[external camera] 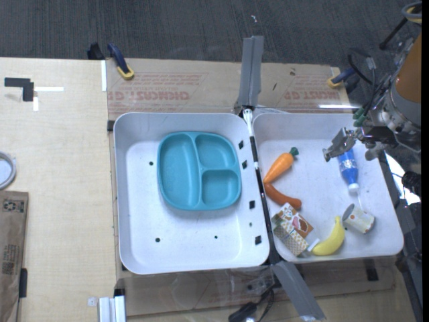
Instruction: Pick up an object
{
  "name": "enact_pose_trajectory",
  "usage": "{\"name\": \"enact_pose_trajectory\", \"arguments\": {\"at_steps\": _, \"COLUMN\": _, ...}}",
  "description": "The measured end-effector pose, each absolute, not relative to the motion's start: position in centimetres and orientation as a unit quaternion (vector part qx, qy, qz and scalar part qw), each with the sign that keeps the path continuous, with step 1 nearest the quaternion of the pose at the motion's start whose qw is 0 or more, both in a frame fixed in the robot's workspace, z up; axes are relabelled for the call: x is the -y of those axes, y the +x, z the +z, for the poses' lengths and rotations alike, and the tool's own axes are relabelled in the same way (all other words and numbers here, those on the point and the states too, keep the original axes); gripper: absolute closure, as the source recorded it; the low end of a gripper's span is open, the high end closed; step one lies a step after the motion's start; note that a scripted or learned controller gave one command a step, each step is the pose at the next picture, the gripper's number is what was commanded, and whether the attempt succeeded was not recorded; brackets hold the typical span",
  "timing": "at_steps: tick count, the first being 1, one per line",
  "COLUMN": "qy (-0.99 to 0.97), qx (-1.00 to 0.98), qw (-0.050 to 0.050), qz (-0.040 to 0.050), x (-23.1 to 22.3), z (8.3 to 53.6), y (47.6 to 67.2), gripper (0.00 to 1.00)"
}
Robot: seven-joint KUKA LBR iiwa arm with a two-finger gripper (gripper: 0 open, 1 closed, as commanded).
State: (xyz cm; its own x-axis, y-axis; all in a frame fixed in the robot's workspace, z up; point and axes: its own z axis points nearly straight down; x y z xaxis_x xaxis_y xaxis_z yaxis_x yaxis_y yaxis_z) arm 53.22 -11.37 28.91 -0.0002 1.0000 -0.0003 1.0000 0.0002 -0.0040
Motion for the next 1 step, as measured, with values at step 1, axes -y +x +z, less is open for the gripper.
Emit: {"name": "enact_pose_trajectory", "arguments": {"at_steps": 1, "qy": -0.681, "qx": 0.732, "qw": 0.0, "qz": 0.001, "x": 17.85, "z": 27.9, "y": 54.86, "gripper": 0.0}}
